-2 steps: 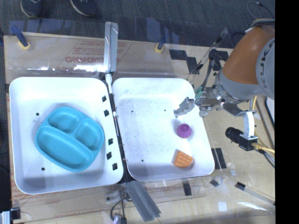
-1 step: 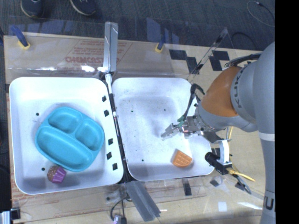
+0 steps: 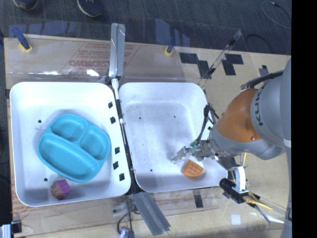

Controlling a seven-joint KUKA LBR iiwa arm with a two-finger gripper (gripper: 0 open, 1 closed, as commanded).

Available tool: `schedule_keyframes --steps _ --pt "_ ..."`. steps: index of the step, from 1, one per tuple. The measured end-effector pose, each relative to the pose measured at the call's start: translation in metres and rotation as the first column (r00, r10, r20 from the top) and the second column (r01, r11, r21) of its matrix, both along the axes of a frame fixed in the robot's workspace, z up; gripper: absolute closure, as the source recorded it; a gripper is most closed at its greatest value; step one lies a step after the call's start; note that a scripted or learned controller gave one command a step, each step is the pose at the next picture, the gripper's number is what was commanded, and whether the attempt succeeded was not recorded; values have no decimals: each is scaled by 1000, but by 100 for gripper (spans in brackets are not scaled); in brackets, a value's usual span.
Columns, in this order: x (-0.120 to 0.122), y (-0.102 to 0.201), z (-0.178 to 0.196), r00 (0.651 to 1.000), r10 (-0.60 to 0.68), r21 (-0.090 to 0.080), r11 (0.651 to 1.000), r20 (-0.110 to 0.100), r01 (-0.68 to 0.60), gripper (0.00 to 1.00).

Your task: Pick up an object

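Pick not done yet: jaws sit low in the right bin, near its front right corner, just beside the orange waffle-like piece, which lies on the bin floor, not lifted. Whether the jaws are parted or closed cannot be told; nothing visibly held. Left to do, likely: close on it and raise. Piece looks rounded, ridged, matte. Left bin holds a smooth glossy blue divided plate and a small purple lumpy object at front. Both bins hard white plastic, shallow.
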State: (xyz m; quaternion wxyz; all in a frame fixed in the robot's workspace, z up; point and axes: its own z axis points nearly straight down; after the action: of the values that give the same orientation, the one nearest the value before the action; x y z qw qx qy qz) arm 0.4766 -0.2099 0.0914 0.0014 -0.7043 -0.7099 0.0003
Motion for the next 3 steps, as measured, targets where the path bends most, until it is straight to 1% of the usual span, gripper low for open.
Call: schedule_keyframes --steps 1,2,3 --pt "1 0 10 1000 5 0 1000 0 -5 100" --pt "1 0 10 1000 5 0 1000 0 -5 0" --pt "27 80 0 1000 3 0 1000 -2 -3 0"
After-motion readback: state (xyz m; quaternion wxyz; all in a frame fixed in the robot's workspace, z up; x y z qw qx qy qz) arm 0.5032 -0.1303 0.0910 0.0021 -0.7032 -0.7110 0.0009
